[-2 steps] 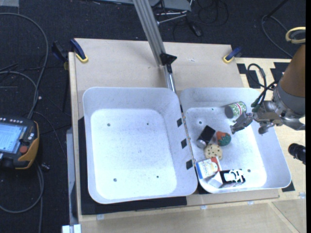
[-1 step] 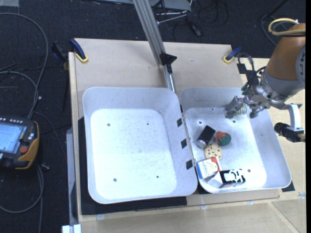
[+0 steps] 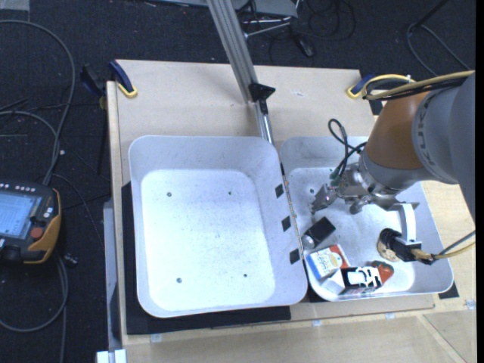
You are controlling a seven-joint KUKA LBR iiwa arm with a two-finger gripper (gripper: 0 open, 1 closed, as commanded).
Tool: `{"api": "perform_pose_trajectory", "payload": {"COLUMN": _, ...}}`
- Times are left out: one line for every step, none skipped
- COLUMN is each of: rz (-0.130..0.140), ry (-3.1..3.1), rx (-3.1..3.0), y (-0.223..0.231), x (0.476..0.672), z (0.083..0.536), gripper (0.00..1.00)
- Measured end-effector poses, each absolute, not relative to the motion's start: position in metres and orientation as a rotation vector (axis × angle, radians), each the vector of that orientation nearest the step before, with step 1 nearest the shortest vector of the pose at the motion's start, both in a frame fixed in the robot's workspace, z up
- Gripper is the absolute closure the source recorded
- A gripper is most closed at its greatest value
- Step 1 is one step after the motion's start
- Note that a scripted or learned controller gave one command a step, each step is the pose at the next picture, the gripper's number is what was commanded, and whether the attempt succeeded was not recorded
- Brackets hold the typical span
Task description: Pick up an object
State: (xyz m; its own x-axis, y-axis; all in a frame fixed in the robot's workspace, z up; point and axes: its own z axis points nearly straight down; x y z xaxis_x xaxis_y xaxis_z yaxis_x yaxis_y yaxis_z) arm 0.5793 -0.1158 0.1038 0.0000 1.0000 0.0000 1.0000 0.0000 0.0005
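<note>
Tool [image 3: 327, 197] hanging low inside right bin [image 3: 302, 153], just above black block [image 3: 321, 229]; grip state impossible to tell. Nothing lifted yet: carton [image 3: 327, 262], black-and-white pack [image 3: 361, 277] lying near front rim. Picking entirely remaining.

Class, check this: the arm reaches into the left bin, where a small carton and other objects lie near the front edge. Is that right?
Not quite. The camera view shows the arm reaching into the right bin, not the left; the small carton and other objects lie there near its front edge.
</note>
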Motion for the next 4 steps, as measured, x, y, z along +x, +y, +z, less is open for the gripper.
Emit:
{"api": "perform_pose_trajectory", "payload": {"rz": 0.002, "ry": 2.223, "rx": 2.218, "y": -0.097, "x": 0.641, "z": 0.122, "gripper": 0.00}}
{"api": "perform_pose_trajectory", "payload": {"rz": 0.001, "ry": 2.216, "rx": 2.223, "y": -0.152, "x": 0.583, "z": 0.090, "gripper": 0.00}}
{"api": "perform_pose_trajectory", "payload": {"rz": 0.002, "ry": 2.224, "rx": 2.217, "y": -0.114, "x": 0.635, "z": 0.089, "gripper": 0.00}}
{"api": "perform_pose_trajectory", "payload": {"rz": 0.013, "ry": 2.226, "rx": 2.210, "y": -0.025, "x": 0.634, "z": 0.193, "gripper": 0.00}}
